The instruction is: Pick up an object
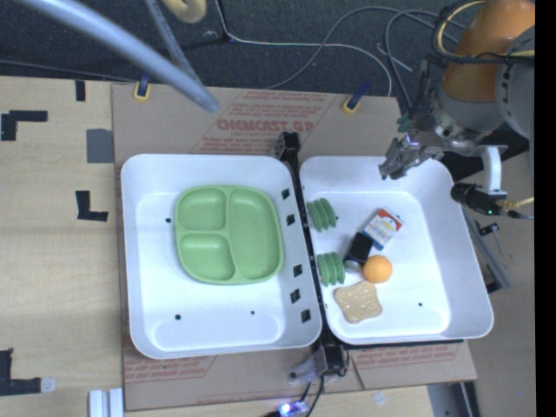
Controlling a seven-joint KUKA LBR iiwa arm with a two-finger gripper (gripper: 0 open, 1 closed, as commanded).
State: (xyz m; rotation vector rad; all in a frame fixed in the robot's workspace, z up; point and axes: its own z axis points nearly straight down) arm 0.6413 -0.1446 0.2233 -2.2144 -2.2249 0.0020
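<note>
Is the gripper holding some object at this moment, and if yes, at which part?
Nothing is held. The gripper hangs over the right bin's upper edge, apart from the objects.

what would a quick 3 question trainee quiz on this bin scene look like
1. True or false: the green divided plate lies in the same bin as the orange ball.
2. Which item lies nearest the front rim of the right bin? A) the toast slice B) the small carton C) the orange ball
3. Fill in: the gripper hangs over the right bin's ____ rim, near its far corner.

Key
1. False: the plate is in the left bin, the ball in the right.
2. A
3. back
</note>
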